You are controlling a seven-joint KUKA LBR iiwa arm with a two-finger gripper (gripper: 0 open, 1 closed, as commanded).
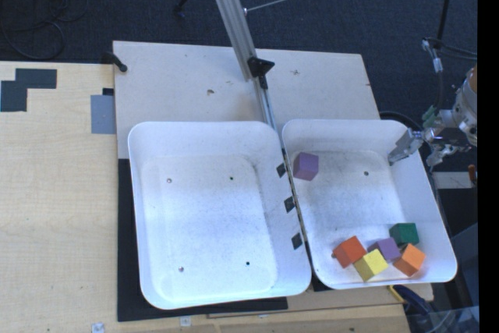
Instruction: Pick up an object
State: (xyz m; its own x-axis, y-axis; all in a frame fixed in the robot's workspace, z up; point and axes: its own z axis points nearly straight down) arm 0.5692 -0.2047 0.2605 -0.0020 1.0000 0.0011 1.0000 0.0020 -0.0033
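A purple cube-shaped block (pixel 305 165) sits alone at about ten o'clock in the right shallow white bin (pixel 425 191), close to its left wall, with bare speckled floor around its other sides. At five o'clock, five blocks cluster touching: orange-red (pixel 349 250), yellow (pixel 371 264), pale purple (pixel 387 248), green (pixel 405 233), orange (pixel 410 259). The two-finger metal gripper (pixel 412 144) hangs over the rim at two o'clock, holding nothing; whether its fingers are spread cannot be told. The left white bin (pixel 148 168) adjoins.
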